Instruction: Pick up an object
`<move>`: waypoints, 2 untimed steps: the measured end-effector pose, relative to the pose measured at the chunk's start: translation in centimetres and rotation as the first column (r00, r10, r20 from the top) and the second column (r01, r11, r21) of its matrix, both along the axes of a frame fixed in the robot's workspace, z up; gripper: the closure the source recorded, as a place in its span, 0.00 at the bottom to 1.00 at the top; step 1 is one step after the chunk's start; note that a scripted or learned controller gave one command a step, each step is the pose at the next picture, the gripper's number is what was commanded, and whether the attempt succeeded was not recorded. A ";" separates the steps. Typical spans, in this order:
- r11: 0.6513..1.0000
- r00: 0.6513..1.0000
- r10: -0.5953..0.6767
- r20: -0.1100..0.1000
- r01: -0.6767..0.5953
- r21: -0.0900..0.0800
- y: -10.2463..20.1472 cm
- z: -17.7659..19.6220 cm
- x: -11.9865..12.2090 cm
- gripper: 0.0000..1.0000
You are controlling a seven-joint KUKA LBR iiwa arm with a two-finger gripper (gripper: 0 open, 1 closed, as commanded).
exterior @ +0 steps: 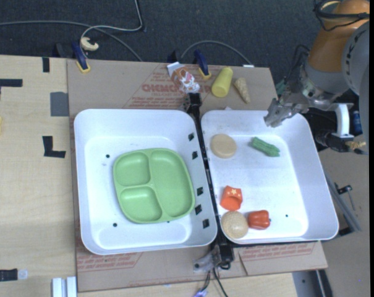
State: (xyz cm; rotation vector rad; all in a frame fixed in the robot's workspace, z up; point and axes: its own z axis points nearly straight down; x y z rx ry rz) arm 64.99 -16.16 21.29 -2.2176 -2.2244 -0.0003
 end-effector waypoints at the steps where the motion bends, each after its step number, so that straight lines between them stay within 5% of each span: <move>1: 1.000 1.000 -0.001 0.000 0.001 -0.002 -0.1 0.0 0.0 0.00; 2: 1.000 1.000 -0.002 0.003 0.002 -0.004 -5.3 -12.6 0.4 0.00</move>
